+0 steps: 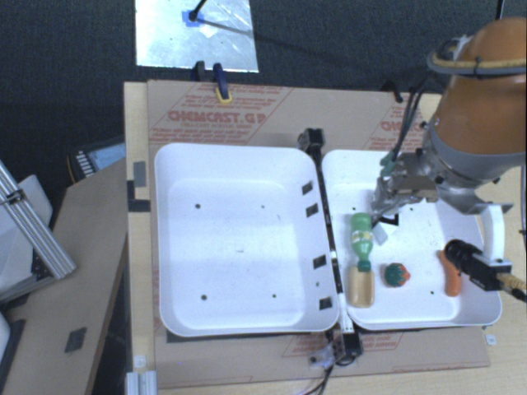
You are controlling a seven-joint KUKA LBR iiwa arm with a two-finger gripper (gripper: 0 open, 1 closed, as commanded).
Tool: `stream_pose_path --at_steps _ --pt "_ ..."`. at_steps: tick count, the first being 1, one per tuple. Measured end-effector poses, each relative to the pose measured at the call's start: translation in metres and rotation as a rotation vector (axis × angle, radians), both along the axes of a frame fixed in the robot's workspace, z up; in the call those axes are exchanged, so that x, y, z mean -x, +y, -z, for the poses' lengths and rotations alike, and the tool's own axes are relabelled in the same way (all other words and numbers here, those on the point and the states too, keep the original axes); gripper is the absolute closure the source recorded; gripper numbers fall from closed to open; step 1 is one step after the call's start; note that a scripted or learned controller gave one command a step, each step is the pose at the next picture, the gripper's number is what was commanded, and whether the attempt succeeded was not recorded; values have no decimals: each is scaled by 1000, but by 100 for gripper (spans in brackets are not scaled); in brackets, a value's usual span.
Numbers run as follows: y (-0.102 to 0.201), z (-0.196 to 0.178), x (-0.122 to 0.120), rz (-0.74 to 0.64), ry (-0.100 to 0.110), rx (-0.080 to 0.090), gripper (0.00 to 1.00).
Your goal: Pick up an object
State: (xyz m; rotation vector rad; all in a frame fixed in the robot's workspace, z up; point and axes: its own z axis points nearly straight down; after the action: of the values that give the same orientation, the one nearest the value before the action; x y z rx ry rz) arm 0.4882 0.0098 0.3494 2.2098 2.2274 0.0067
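Arm (482,97) comes in from the right edge, orange band up top, grey wrist angled down and left over the right bin's (412,323) far half. Gripper (385,208) sits low near that bin's left wall, tips pointing down at the floor.

Bright even overhead light, foil sheet (196,21) glare, perhaps slightly soft focus

Printed in red on the brown board (247,109) under the bins: "CHEMCAST GP", repeated, possibly again at right and upside down near the front edge, too blurred to confirm.
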Motion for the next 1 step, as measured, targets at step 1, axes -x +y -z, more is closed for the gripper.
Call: stream_pose_path --at_steps 1 --pt "0 -11 -1 -5 -2 0 100"
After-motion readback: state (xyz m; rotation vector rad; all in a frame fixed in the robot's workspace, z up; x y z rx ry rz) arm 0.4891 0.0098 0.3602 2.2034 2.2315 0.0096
